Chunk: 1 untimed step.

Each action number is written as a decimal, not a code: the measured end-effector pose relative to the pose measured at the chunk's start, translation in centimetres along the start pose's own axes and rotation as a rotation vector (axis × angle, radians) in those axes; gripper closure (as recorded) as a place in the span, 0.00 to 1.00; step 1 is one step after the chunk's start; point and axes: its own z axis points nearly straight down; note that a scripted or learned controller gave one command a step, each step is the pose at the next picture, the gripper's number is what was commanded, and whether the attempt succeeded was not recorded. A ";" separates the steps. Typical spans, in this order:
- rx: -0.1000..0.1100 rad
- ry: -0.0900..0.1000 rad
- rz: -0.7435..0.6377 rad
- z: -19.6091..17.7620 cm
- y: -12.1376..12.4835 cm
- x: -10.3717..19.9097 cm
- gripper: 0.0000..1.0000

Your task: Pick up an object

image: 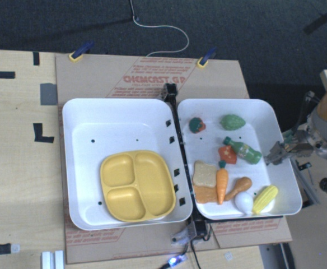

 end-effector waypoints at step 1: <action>0.005 0.002 0.000 0.1 0.0 0.1 1.00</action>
